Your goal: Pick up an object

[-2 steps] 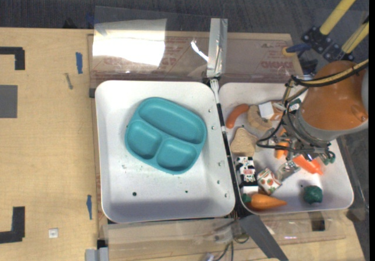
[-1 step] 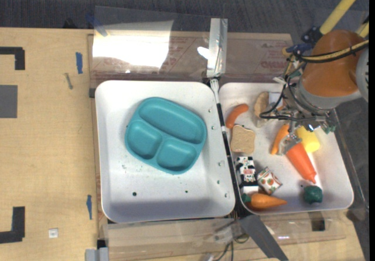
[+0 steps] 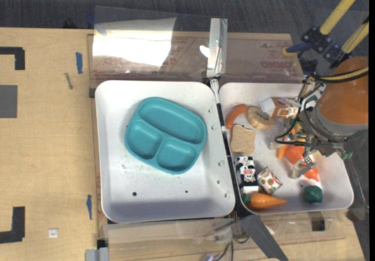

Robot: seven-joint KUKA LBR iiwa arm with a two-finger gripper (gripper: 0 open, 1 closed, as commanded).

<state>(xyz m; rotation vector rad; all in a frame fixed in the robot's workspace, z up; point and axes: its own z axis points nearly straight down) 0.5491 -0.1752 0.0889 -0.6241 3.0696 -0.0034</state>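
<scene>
Small orange toy piece [image 3: 291,151]: lies close to the middle of the right bin [image 3: 345,195], just at 9 o'clock of the end effector [image 3: 305,158], and seems the likeliest pick, though too small to name more closely. Probably hollow plastic: light, stiff, somewhat slick, not fragile. Best taken across its narrower width, from straight above, with a gentle squeeze so as not to squirt it sideways.

End effector: hangs low over the right bin, half buried in cables and clutter. Cannot tell how far open, nor whether anything is held.

Other candidates in the same bin:
- Toy carrot [image 3: 266,199] at 7 o'clock, along the near wall: long and tapered, best taken across the thick middle, awkward so close to the wall.
- Bread slice [image 3: 242,138] at 9 o'clock: flat, possibly soft, hard to get under.
- Patterned cube [image 3: 269,181] between bread and carrot: square faces, an easy hold.
- Green toy [image 3: 313,194] at 5 o'clock: rounded, apt to roll.
- White-and-orange piece [image 3: 311,172] just at 6 o'clock of the end effector, touching or nearly touching it.

Crowding around the orange piece: risk of nudging neighbours on the way down.

Left bin [image 3: 117,195]: carries a teal divided tray [image 3: 166,134], broad, rigid, with little to grip except the rim.
</scene>
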